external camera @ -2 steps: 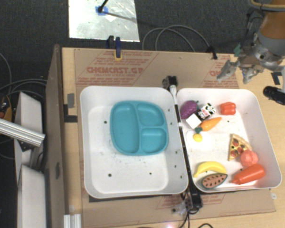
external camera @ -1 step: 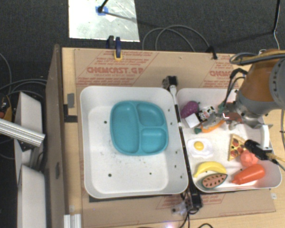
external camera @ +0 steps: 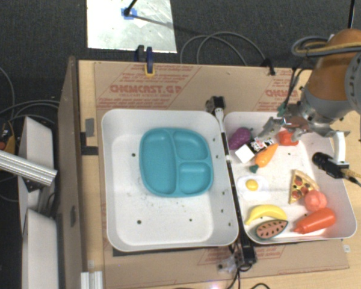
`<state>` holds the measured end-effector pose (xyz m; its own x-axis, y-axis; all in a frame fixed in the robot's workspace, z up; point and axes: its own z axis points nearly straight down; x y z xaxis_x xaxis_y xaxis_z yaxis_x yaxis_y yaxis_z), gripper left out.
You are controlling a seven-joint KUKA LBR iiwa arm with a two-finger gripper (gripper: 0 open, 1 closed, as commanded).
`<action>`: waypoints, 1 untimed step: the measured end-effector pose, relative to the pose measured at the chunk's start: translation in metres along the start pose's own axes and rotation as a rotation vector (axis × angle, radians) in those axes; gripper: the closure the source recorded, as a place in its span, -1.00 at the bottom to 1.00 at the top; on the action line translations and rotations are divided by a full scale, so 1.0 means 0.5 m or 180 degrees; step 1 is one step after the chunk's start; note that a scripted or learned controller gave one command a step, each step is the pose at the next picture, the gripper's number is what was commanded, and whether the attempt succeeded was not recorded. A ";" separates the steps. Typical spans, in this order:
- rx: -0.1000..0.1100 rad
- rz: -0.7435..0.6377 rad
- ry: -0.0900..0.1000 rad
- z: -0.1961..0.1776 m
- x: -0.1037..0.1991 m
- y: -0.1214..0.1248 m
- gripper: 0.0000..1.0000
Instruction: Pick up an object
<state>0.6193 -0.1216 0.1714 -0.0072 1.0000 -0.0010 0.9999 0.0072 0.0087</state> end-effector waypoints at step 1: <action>0.0058 -0.0005 -0.0005 0.162 0.070 0.058 -1.00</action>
<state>0.6485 -0.0863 0.0908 -0.0088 1.0000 -0.0025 0.9999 0.0087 -0.0097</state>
